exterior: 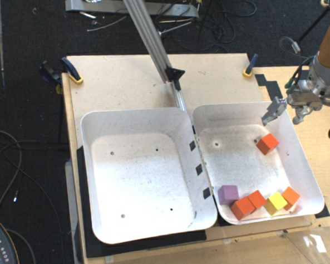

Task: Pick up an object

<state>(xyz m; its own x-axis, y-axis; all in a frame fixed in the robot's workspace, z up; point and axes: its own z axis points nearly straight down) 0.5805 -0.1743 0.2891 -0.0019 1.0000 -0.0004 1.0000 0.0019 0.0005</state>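
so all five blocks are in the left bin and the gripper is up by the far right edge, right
Not quite: the blocks are in the right bin, as the camera view shows. An orange block sits alone; the purple block, two more orange ones and the yellow block line its near edge. The gripper is by the far right edge.

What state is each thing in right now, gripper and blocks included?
gripper: fingers open, holding nothing, above the right bin's far right edge
lone orange block: loose, apart from the others
purple block: resting at near wall
orange block, yellow block, small orange block: clustered at near wall
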